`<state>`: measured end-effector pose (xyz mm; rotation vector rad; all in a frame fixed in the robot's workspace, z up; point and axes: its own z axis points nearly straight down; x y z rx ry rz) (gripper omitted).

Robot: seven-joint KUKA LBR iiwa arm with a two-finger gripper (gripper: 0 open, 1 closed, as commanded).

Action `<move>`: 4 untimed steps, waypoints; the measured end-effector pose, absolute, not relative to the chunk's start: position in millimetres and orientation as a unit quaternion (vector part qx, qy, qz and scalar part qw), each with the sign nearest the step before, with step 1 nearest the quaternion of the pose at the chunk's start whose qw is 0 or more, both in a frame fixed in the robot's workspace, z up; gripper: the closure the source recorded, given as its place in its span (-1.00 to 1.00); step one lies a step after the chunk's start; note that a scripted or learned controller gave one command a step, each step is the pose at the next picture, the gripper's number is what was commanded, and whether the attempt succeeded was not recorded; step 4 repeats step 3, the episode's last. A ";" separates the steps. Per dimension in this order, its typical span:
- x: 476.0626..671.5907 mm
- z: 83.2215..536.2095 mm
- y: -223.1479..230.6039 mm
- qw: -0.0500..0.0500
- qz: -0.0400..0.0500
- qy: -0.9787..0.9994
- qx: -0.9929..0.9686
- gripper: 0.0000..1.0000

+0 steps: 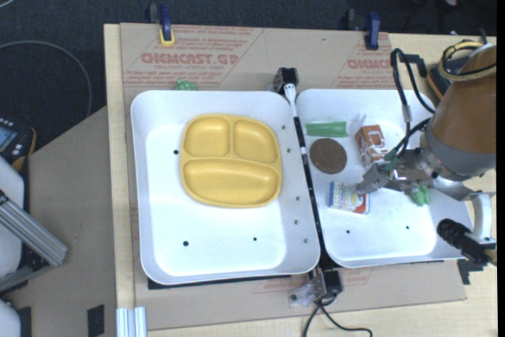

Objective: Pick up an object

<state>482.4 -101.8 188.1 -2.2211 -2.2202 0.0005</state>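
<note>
Approach step: gripper (377, 179) low in right bin (379, 249), just beside blue-white packet (348, 197). Claw spread cannot be judged (fingers blurred), nothing visibly held. Next: settle over packet, close, lift straight.

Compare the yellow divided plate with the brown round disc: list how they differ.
The yellow divided plate lies alone in the left bin; the brown round disc lies in the right bin among other items. The plate is far larger. The plate is a rounded rectangle with three compartments; the disc is a plain circle. Both lie flat.
</note>
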 end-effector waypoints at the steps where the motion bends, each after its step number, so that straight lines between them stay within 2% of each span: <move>1: 483.1 198.6 -101.8 -0.001 0.000 -0.707 -0.707 1.00; 3: 479.9 298.6 64.2 -0.001 -0.003 -0.711 -0.703 1.00; 4: 479.9 298.6 64.2 -0.001 -0.003 -0.711 -0.703 1.00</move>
